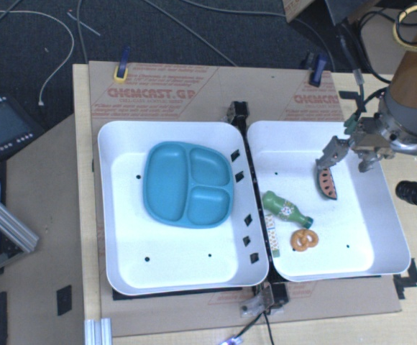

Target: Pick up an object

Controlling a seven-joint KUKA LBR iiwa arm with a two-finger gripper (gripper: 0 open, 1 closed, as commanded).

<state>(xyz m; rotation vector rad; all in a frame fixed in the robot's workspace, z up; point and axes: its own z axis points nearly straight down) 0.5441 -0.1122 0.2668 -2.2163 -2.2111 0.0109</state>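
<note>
My gripper (351,158) hangs over the upper right part of the right bin (381,228), fingers spread open with nothing between them. Just below its left finger (333,152) lies a watermelon slice (326,182), red with a dark rind, on the bin floor. A green bottle (286,210) lies on its side lower left of the slice. A small orange pretzel (303,240) rests just below the bottle.
The left bin (122,257) holds a blue divided plate (188,184). A black divider with clips (247,192) runs between the bins. The arm's orange band (413,77) rises at the right edge, with cables behind it.
</note>
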